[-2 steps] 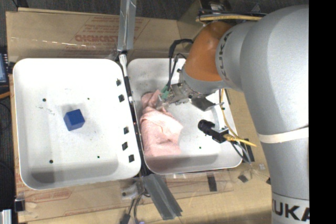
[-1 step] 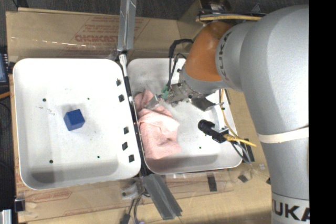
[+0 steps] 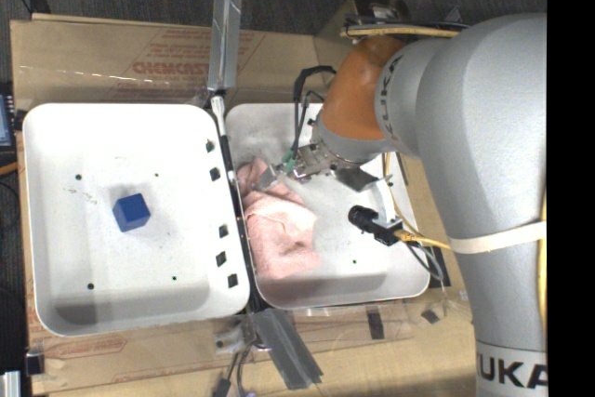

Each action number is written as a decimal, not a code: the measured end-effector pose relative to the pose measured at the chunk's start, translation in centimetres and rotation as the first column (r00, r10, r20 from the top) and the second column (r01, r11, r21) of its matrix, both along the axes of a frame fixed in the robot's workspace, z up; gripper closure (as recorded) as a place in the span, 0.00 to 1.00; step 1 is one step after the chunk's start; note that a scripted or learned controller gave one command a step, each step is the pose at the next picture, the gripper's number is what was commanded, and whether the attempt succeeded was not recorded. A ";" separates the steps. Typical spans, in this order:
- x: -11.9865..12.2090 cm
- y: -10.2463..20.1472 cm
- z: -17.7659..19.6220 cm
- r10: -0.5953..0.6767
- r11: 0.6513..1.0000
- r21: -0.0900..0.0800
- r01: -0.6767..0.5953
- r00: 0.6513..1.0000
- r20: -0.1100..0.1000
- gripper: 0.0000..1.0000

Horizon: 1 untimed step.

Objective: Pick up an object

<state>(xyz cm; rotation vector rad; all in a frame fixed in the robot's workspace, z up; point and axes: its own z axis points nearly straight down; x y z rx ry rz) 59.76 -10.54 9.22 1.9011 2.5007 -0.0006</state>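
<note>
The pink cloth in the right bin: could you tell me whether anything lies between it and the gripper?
Nothing visible does. The gripper is low over the right bin, right at the upper edge of the pink cloth. The blue cube sits apart in the left bin.

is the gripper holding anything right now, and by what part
Cannot be told. The gripper is down at the upper edge of the pink cloth in the right bin, but a grasp isn't visible.

Crumpled pink cloth [image 3: 279, 230], blue cube [image 3: 131, 211], apparently apart.
</note>
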 end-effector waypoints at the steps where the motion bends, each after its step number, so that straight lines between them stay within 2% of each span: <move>1: 0.0 0.0 1.0 0.003 1.000 0.000 -0.003 1.000 0.000 1.00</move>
